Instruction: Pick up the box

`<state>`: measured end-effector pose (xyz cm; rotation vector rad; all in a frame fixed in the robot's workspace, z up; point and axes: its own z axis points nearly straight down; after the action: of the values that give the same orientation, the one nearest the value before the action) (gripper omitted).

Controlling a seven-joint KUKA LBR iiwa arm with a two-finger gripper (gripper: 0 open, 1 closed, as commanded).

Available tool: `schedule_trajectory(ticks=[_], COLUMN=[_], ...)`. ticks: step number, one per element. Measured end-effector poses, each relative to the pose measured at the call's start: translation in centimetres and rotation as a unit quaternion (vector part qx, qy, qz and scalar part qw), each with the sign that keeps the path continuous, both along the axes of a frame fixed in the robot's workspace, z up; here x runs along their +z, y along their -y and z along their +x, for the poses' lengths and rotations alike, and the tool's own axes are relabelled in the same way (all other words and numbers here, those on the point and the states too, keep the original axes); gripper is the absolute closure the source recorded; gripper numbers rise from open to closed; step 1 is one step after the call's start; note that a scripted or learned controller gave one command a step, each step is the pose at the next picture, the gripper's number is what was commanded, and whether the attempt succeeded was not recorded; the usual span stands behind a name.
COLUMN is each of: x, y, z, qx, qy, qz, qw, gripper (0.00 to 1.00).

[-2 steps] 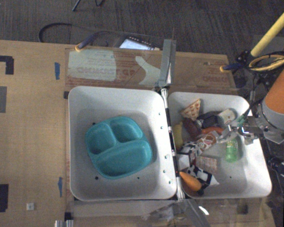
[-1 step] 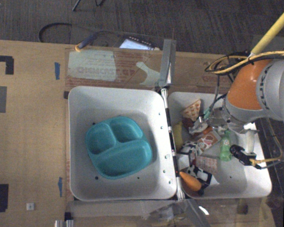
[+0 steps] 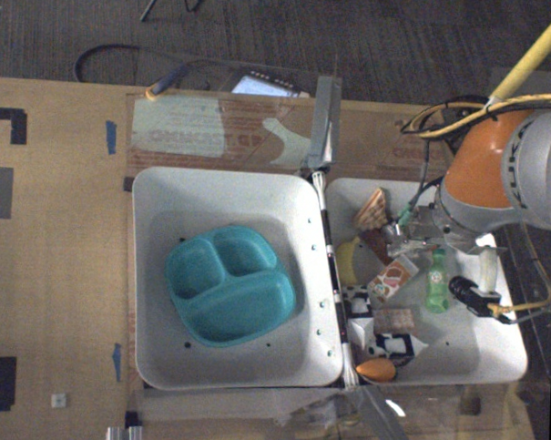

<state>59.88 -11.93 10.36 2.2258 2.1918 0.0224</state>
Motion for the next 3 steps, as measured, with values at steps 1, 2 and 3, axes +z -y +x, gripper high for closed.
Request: schedule_trajectory(ticks=[1, 2, 3], x=[14.2, 8.1, -0.6], y=[-6.5, -20.0, -26.3], z=[6.8, 6.7, 2.3], qx=[-0.114, -0.168, -0.138], qy=[-0.011, -0.013, -0.011], qz=[0.0022, 0.0035, 0.0032], qw=[0.9935, 0.9858, 0.9904], gripper=[1.0, 1.0, 1.0])
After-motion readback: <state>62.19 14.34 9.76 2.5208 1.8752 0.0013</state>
